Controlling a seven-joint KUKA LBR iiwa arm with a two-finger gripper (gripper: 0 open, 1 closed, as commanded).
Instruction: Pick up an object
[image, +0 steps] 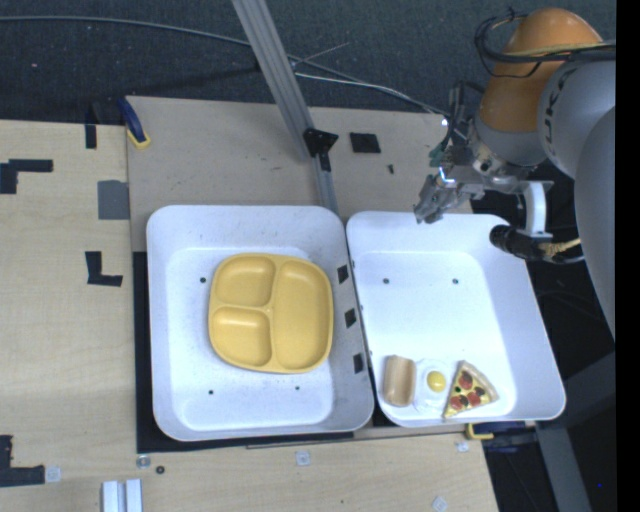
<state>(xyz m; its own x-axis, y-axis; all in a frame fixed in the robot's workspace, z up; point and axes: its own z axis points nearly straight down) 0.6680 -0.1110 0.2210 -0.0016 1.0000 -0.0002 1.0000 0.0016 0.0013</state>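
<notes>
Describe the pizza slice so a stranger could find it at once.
Look in the right bin, along its near edge. Three small toy foods lie there in a row; the pizza slice is the rightmost, a triangle with red dots, beside a fried egg and a brown bun.

Found no readable text, label, brand, number or sign anywhere: none on the two white bins (345, 232), none on the yellow divided plate (270, 311), none on the toy foods (440, 384).
</notes>
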